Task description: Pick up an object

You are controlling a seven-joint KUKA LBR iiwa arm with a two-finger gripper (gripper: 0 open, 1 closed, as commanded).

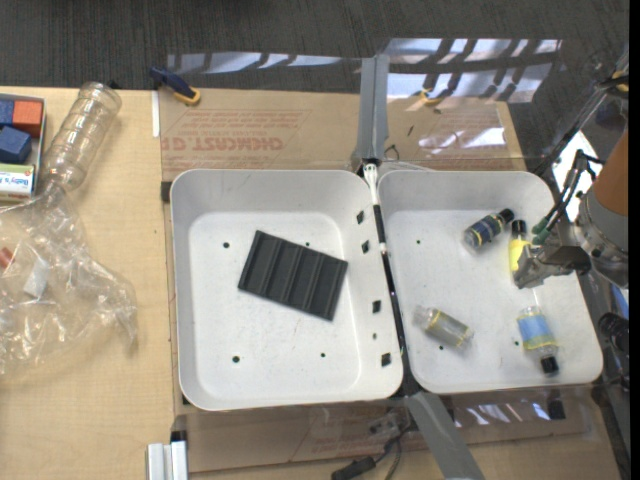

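Camera view places the claw [528, 268] low in the right bin [430, 363], beside a yellow object [517, 256]; its state cannot be told. Recommended: centre over the object, then lift vertically.

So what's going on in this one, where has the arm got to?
The arm reaches in from the right, with its gripper low over the right bin, next to a yellow object by the bin's right side. Whether it grips anything can't be made out. Three small bottles lie loose in that bin: a dark one, a clear one and a blue-labelled one. The left bin holds a dark ribbed panel.
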